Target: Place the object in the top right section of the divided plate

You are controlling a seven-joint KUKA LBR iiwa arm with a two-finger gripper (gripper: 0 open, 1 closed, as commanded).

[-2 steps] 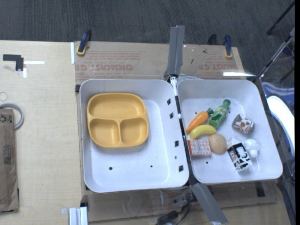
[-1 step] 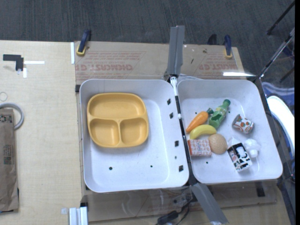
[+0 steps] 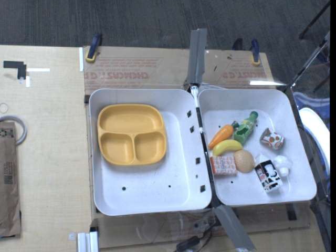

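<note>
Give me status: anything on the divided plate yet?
Nothing done: the yellow divided plate in the left bin has nothing in any section. Nothing in hand. All left: carrot, banana, green bottle and the rest sit in the right bin.

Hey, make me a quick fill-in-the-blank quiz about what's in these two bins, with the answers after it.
1. The yellow divided plate lies in the ____ bin.
2. The plate has ____ sections.
3. The carrot in the right bin is coloured ____.
4. The banana lies just below the ____.

Answers: left; three; orange; carrot
</note>
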